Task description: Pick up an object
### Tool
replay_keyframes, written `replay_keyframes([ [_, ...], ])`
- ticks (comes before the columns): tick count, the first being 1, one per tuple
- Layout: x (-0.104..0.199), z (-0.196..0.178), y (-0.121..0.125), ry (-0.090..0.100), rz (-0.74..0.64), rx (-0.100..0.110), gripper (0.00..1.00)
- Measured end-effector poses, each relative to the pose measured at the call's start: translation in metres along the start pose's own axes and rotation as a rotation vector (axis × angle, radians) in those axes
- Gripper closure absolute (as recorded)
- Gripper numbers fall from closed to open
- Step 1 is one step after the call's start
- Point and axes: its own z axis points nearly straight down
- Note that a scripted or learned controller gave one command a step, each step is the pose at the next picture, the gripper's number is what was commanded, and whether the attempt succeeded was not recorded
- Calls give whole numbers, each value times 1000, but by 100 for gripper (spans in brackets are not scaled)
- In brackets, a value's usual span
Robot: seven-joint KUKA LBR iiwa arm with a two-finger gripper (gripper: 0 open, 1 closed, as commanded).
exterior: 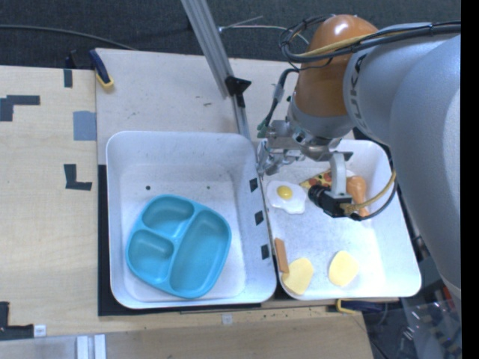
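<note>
Pale wooden desk (45, 200) carries two white bins. Left bin (127, 152): blue divided plate (178, 245) at 7 o'clock. Right bin (400, 275): fried egg (287, 197) near centre-left, two yellow pieces (299, 277) (343, 268) at 6 o'clock. Pincer (268, 164) hangs at the egg's 11 o'clock; finger state cannot be determined.

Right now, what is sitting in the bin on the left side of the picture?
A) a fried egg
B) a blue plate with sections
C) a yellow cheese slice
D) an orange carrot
B: the blue plate with sections lies alone in the left bin, while the fried egg and the other toy foods lie in the right bin.
</note>
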Motion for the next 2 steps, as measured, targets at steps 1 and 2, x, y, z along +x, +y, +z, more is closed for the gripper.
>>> replay_keyframes([
  [1,-33,36,-13,-1,5,2,100],
  [2,-16,34,-25,0,1,1,100],
])
